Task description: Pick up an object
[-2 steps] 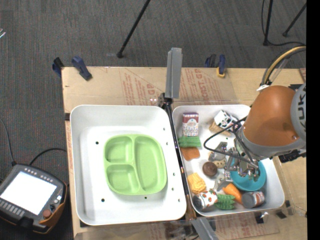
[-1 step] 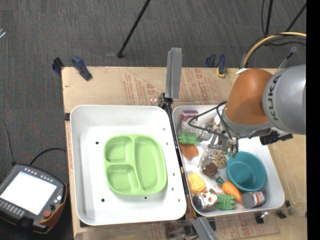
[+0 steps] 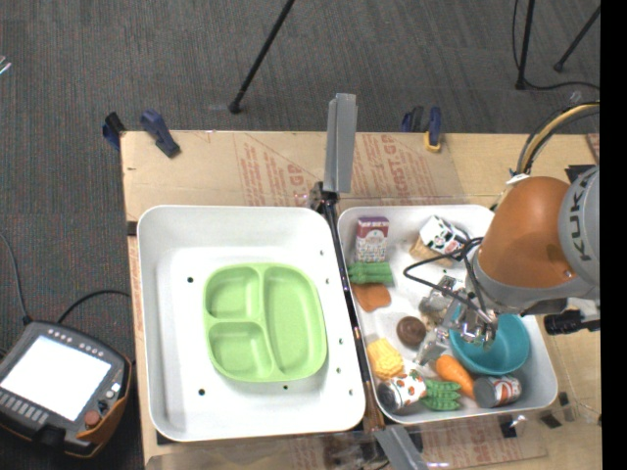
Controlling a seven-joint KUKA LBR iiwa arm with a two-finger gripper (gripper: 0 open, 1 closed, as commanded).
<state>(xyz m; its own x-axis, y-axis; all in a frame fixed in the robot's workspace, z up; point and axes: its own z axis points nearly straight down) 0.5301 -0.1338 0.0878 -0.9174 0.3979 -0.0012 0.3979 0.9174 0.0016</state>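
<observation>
Jaws unreadable, my two-finger metal gripper [image 3: 460, 329] hovered lower right of frame, over the right white plastic bin [image 3: 545, 399], beside a small orange toy carrot [image 3: 454, 371] and teal bowl [image 3: 509, 349].

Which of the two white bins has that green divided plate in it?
The left bin holds the green divided plate, alone. The right bin is crowded with small toy foods, with the gripper over them.
</observation>
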